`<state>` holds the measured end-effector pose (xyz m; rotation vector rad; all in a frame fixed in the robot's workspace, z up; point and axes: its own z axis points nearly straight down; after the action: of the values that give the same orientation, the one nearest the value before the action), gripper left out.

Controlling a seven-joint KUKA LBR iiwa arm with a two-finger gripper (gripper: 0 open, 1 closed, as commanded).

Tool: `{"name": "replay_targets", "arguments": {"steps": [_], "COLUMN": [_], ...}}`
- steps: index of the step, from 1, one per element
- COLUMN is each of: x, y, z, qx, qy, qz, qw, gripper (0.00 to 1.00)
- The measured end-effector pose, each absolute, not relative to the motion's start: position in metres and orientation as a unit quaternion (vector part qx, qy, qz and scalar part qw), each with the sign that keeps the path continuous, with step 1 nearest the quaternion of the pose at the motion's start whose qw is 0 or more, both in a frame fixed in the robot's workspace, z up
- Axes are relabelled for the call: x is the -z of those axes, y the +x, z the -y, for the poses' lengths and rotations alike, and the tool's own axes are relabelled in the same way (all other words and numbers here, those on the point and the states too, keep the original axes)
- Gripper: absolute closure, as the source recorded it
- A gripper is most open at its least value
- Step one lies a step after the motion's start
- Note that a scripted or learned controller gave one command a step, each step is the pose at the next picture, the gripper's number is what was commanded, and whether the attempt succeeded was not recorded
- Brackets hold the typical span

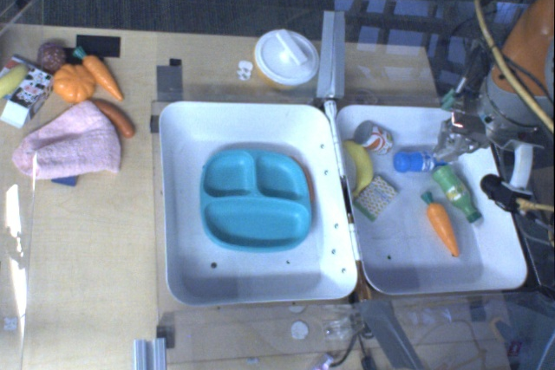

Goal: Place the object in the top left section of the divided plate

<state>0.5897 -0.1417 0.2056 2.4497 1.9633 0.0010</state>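
A blue divided plate [257, 197] lies in the middle of the left bin [173, 212]; its top left section [227, 176] holds nothing. My gripper [449, 145] hangs over the upper right part of the right bin [486, 273], just right of a small blue bottle [413, 161] and above a green bottle [456, 192]. An orange carrot [443, 228] lies below the green bottle. A banana [360, 165], a patterned ball [374, 136] and a small patterned packet [375, 197] sit along the right bin's left side.
A white round lid [286, 56] rests on the bench behind the bins. At the far left lie a pink cloth [69, 143], a toy pumpkin [73, 83], another carrot [106, 75] and a sausage [115, 117]. Cables hang at the right.
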Motion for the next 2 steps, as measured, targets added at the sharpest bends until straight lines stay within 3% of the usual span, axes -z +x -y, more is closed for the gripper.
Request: {"name": "replay_targets", "arguments": {"steps": [1, 2], "x": [-0.216, -0.214], "y": [0.662, 0.644], "z": [0.069, 0.006], "qx": [-0.0014, -0.0013], "qy": [0.765, 0.721], "qz": [-0.644, -0.693], "qw": [0.001, 0.001], "gripper": [1.0, 1.0]}}
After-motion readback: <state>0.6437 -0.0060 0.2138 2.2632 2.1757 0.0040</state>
